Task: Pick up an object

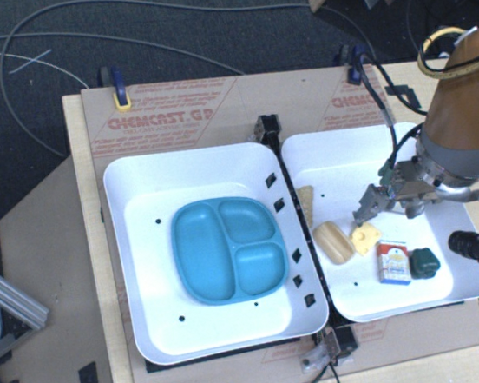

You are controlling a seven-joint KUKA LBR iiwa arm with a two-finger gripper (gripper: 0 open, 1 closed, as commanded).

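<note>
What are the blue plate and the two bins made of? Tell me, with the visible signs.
Blue plate: likely moulded plastic, matte to satin; uniform colour, rounded compartment ridges. Left bin and right bin: probably thin white plastic, smooth and slightly glossy; rounded corners and a soft sheen.

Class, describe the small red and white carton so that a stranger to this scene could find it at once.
Start at the right-hand white bin. Along its near edge lies a cluster of small items; the red and white carton sits between a tan bread roll and a dark green object. It alone is boxy and two-coloured.
</note>
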